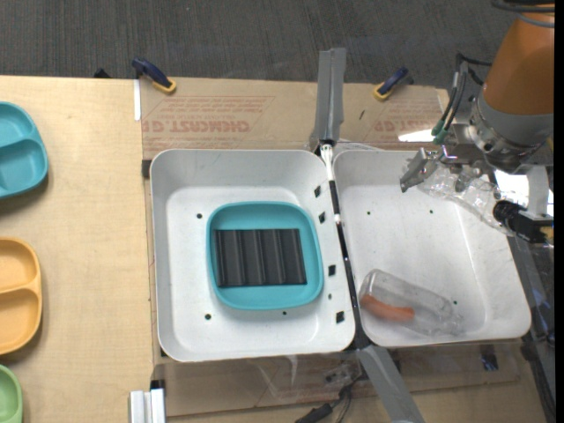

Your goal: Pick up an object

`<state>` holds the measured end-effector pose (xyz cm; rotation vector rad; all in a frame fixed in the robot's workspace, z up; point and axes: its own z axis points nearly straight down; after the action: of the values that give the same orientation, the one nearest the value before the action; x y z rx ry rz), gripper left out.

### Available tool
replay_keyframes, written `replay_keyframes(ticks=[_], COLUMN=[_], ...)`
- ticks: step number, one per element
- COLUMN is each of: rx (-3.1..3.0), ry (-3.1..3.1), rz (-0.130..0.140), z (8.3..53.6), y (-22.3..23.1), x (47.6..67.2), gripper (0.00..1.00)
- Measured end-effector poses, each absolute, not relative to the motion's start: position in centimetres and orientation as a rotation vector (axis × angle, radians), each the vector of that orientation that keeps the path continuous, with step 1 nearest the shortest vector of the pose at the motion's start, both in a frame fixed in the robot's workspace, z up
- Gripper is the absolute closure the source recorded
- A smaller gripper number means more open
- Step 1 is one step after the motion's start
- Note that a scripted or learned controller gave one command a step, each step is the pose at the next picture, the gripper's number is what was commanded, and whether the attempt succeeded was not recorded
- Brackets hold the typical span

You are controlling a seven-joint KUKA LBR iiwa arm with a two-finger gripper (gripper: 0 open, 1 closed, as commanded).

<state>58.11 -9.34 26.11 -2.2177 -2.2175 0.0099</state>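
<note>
A clear plastic container (pixel 414 305) with an orange-red piece inside lies on its side in the right bin (pixel 458 236), near the front left corner. A teal tray (pixel 263 256) with a dark ribbed insert sits in the middle of the left bin (pixel 176 236). My gripper (pixel 436 179) hangs over the back of the right bin, well behind the clear container and apart from it. Its fingers stand spread and open, with nothing between them. Some crumpled clear wrap (pixel 476 192) shows just beside the gripper.
A teal plate (pixel 18 152), an orange plate (pixel 13 293) and a green plate (pixel 5 395) lie on the bench at the far left. Clamps (pixel 154 75) (pixel 390 82) hold the cardboard behind the bins. A grey bar (pixel 330 95) rises between the bins.
</note>
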Motion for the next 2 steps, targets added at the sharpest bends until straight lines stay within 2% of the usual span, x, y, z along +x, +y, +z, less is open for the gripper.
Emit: replay_keyframes(ticks=[1,2], rx=[-2.237,-2.307], ry=[-2.199,-2.129], rz=[0.008,0.006], z=[16.8,18.6], y=[-17.9,-21.7], x=[64.9,65.9], gripper=[0.00,0.00])
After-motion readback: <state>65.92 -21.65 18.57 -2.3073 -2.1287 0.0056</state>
